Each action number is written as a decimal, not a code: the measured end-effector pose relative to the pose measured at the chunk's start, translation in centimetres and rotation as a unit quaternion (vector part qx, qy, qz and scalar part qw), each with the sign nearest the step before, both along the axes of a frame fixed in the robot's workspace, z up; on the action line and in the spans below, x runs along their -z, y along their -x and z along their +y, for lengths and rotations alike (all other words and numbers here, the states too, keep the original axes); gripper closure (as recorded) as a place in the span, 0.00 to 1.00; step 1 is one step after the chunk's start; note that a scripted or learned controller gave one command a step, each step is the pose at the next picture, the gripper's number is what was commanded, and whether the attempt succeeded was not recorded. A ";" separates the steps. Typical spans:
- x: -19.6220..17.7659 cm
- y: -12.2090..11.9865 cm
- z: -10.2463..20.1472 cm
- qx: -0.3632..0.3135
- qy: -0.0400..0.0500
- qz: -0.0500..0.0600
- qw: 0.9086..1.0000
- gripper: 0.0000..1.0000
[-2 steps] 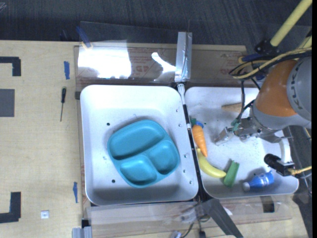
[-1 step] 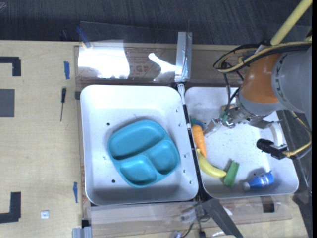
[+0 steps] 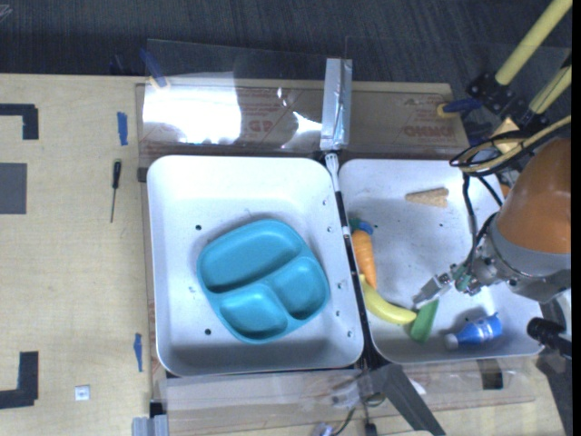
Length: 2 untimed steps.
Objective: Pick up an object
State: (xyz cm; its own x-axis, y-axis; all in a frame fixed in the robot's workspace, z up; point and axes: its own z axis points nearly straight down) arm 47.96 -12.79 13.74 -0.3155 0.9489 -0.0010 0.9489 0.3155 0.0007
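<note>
The gripper (image 3: 442, 285) hangs low in the right bin (image 3: 399, 184); whether it is spread or closed, I cannot tell. Just below it lie a green object (image 3: 424, 321) touching a banana (image 3: 386, 307), with a blue bottle (image 3: 476, 331) nearby, so a descent may nudge two things at once. The white floor looks slick, and the near wall leaves little room.

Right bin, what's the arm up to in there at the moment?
The arm reaches in from the right, its gripper low over the right bin, just above a green object lying at the end of a yellow banana. Nothing shows between its fingers, so no pick yet. An orange carrot, a blue bottle-like item and a tan piece also lie in that bin. The left bin holds a blue divided plate.
</note>
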 end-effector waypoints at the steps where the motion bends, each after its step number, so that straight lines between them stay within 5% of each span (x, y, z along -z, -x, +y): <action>1: -6.5 -1.7 1.1 -0.030 0.000 -0.002 1.000 0.00; 2: 3.0 0.4 -2.9 -0.011 -0.001 0.005 1.000 0.00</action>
State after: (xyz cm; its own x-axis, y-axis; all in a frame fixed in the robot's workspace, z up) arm 47.60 -15.69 10.70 -0.3358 0.9419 0.0042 0.9419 0.3358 -0.0083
